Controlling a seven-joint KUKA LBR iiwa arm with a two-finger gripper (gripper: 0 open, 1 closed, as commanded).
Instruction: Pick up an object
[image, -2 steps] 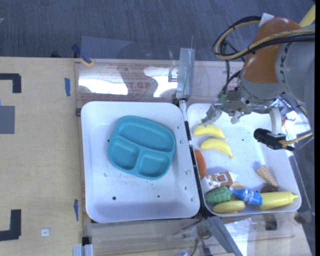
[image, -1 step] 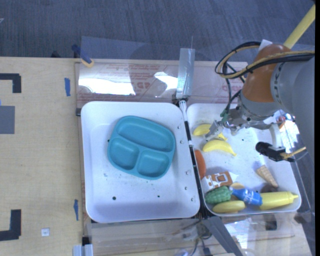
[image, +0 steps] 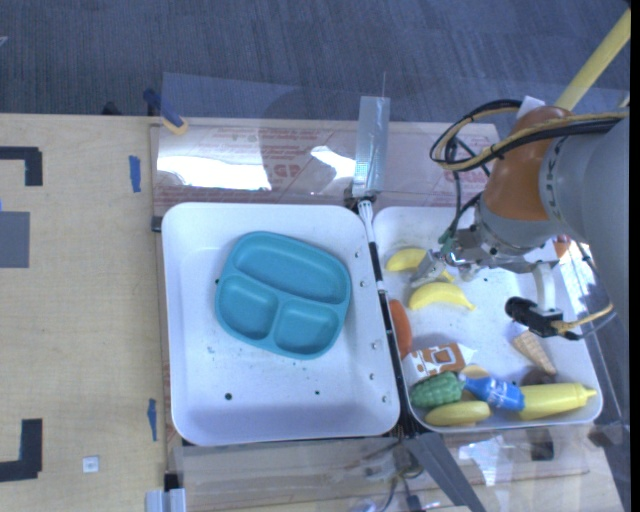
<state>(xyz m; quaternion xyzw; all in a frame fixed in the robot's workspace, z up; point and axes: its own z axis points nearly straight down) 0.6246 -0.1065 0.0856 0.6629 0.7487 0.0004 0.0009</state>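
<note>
Banana (image: 441, 296): yellow toy, upper left of the right bin (image: 575, 418), just below the hand (image: 440, 262); likely light, stiff and smooth, best gripped across its curved middle. Hand low over the bin, its state cannot be told. Left bin (image: 190, 400) holds a blue tray (image: 283, 293).

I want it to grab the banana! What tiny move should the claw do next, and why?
Probably a small drop straight down. The claw sits in the right bin, between two yellow banana pieces, and nothing shows between its fingers. Whether it is open is hard to tell, so it may need to spread first. The blue tray in the left bin is far off.
</note>
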